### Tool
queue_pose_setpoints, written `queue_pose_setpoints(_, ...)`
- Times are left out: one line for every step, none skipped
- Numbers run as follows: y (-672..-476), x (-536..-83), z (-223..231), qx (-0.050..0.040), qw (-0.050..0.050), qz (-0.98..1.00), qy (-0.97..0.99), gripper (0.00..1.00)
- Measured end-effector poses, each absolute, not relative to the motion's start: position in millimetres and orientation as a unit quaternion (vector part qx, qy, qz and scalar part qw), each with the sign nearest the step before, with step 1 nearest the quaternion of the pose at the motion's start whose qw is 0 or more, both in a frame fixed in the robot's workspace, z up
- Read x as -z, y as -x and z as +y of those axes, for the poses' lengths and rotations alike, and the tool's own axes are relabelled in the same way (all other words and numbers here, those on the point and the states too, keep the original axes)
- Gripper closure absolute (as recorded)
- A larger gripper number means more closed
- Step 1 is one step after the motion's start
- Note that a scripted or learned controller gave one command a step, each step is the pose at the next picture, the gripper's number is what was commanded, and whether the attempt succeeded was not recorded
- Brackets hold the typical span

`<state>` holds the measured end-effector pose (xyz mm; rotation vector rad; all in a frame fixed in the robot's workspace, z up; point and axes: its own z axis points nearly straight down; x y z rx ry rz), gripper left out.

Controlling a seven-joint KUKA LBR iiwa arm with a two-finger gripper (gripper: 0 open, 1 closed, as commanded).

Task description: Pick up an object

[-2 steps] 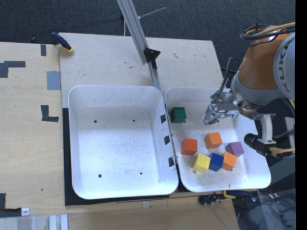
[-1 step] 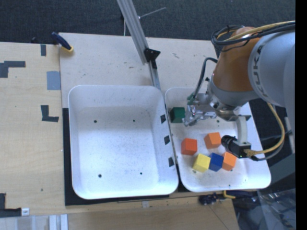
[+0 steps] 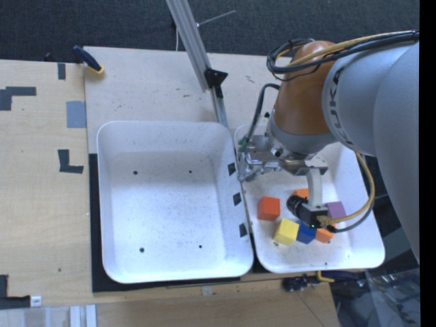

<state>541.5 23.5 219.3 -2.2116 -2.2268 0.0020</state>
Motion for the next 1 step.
queue_pose_setpoints(-555.7,-226.9,79.8,0.0004,0.001,-0.710,0.704,1.00)
